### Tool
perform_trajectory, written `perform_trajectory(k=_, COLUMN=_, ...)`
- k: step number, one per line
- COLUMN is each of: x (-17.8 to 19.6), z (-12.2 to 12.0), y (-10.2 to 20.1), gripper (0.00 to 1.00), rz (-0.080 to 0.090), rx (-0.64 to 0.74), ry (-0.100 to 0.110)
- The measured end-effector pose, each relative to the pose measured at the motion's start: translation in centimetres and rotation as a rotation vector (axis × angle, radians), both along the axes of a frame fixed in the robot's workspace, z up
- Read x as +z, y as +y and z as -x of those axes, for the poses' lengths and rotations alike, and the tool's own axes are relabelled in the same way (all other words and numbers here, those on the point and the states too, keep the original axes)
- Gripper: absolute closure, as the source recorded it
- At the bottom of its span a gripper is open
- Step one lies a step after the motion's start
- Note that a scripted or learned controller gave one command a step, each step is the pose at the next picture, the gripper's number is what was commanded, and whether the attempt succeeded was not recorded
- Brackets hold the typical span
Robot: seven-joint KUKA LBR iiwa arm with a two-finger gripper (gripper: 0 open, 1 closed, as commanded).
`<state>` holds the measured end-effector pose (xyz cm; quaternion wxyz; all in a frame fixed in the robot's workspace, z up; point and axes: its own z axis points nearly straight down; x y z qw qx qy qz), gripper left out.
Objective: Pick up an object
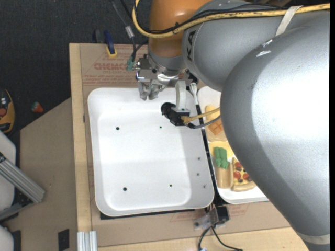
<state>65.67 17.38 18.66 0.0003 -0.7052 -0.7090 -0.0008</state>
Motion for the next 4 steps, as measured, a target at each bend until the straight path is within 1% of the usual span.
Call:
perform_trajectory(k=1, x=-4.6, z=10.9, y=5.6, gripper=1.00, rz=0.001, rx=0.002, ry=0.016)
perform_trajectory(k=2, x=12.7, z=1.5, y=3.6, gripper=1.00, rz=-0.003, rx=-0.006, ry=-0.023)
perform_trajectory(k=3, x=-10.6, z=-0.7, y=5.0, gripper=1.00, rz=0.005, rx=-0.004, ry=0.012)
perform_trajectory(k=4, x=5.0, z=2.2, y=4.7, gripper=1.00, rz=-0.002, rx=-0.005, ry=-0.009)
